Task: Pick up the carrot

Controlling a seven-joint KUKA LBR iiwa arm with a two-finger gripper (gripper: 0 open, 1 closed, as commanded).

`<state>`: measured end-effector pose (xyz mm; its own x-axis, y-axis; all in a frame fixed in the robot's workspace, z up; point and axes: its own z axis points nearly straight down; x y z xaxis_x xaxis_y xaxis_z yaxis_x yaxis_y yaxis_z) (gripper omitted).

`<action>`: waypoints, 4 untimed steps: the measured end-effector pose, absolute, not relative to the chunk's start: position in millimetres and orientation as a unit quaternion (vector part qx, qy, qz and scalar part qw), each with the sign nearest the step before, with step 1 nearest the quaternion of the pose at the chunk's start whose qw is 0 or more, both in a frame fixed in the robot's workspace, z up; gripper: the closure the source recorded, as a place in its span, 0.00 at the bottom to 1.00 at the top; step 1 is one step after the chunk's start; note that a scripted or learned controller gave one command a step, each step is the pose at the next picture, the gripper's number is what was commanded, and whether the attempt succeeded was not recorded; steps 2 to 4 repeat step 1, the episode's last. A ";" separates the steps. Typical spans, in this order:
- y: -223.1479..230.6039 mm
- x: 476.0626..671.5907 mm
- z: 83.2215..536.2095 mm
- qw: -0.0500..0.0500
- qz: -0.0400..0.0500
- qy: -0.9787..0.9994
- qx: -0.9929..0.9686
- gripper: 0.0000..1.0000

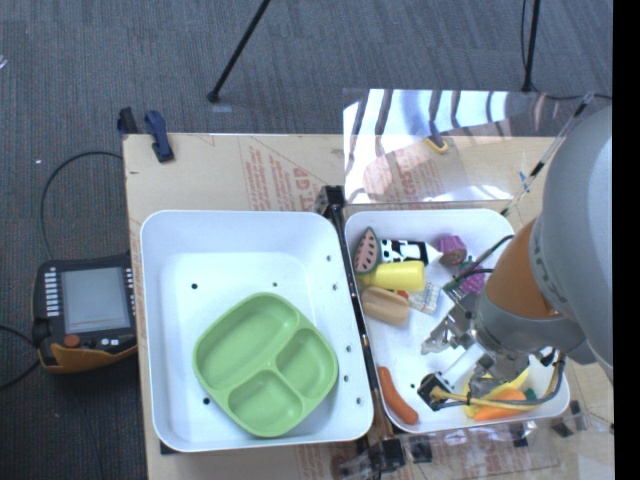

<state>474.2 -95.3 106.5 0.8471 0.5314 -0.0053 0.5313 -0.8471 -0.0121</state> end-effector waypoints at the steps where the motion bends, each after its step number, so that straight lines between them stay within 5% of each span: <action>1: -125.5 476.8 251.2 0.002 0.001 -0.458 -0.889 0.00; 4: -125.5 476.8 251.2 0.002 0.001 -0.458 -0.889 0.00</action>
